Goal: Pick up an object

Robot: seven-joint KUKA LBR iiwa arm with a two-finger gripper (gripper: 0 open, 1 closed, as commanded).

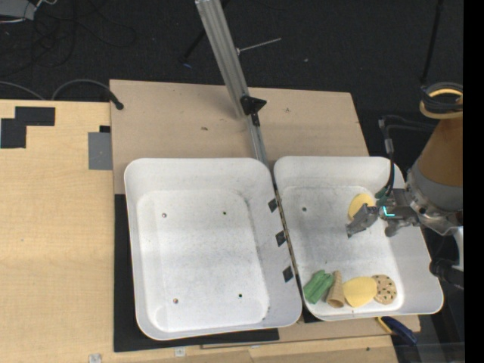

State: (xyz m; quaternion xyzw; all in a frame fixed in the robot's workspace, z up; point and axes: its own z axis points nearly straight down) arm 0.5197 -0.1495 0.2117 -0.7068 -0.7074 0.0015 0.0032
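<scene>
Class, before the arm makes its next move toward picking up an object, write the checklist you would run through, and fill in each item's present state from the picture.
1. Gripper is inside the right bin: ok.
2. A target lies close: the yellow object sits right beside the gripper: ok.
3. Something is already between the fingers: cannot tell.
4. Fingers open enough to close on it: cannot tell.
5. Other objects are out of the way: the green object, tan piece, yellow round piece and cookie lie apart, at the bin's near edge: ok.
</scene>
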